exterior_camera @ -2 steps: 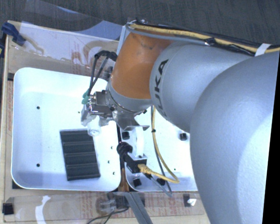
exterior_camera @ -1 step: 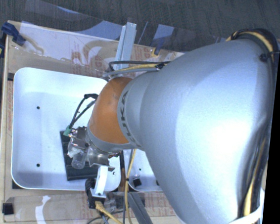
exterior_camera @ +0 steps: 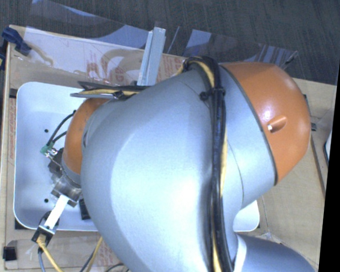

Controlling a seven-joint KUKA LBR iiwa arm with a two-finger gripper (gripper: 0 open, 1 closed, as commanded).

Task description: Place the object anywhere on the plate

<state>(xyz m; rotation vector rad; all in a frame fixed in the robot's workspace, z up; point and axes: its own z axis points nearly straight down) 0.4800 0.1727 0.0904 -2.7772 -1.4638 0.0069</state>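
The grey arm point(exterior_camera: 177, 181) looms over a white bin point(exterior_camera: 27, 147), and we cannot tell how the jaws stand.

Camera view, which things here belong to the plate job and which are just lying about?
Job: grey arm, its claw, the white bin it reaches into.
Lying about: blue clamp at the bench corner, clear sheet beyond the bench's far edge.

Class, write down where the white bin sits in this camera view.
The white bin lies at the left of the camera view, its right part hidden under the grey arm, which reaches over it from the right.
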